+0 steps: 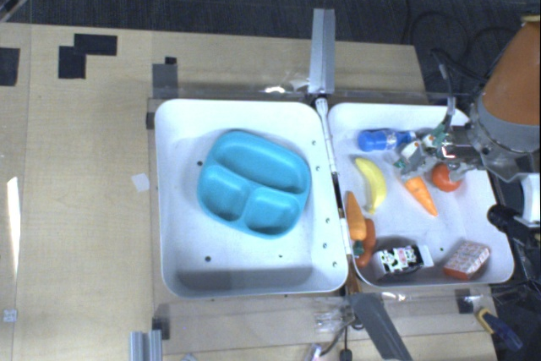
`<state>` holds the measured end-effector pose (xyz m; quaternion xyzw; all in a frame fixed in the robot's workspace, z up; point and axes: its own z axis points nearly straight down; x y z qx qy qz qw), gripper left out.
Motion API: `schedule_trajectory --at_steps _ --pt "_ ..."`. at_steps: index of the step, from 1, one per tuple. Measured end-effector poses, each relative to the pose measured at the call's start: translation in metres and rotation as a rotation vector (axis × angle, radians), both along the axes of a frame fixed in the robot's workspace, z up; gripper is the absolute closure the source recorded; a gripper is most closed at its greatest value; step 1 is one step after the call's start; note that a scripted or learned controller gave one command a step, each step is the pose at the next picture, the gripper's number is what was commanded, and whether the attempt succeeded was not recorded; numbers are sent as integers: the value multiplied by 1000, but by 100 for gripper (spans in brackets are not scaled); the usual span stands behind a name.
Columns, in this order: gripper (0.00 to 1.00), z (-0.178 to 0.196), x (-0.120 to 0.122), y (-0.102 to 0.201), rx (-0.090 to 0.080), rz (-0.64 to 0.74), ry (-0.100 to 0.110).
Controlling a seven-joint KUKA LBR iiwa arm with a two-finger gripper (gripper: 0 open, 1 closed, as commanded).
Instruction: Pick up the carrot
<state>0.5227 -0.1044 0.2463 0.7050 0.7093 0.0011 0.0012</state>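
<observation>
The carrot (421, 194), a short orange cone, lies in the right bin (505, 243) with its thick end up-left, next to a red tomato (446, 177). My gripper (425, 155) hangs just above the carrot's thick end, between the blue bottle (378, 139) and the tomato. Its fingers stand open, and nothing is between them. The grey arm with its orange band (517, 72) comes in from the right.
A banana (373, 182) lies left of the carrot. A second orange vegetable (357, 226) rests by the bin's left wall, a black-and-white pack (398, 259) and a brown box (467, 259) near the front. The left bin (173, 182) holds a blue divided plate (221, 158).
</observation>
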Motion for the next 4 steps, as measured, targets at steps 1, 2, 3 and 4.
schedule_trajectory --at_steps 1,2,3,4 --pt "0 -77 38 -36 1 -183 2" --pt "0 -158 70 -44 1 -215 -8" --pt "100 -146 72 -42 3 -213 -13" --pt "100 -60 105 83 2 -260 -1"
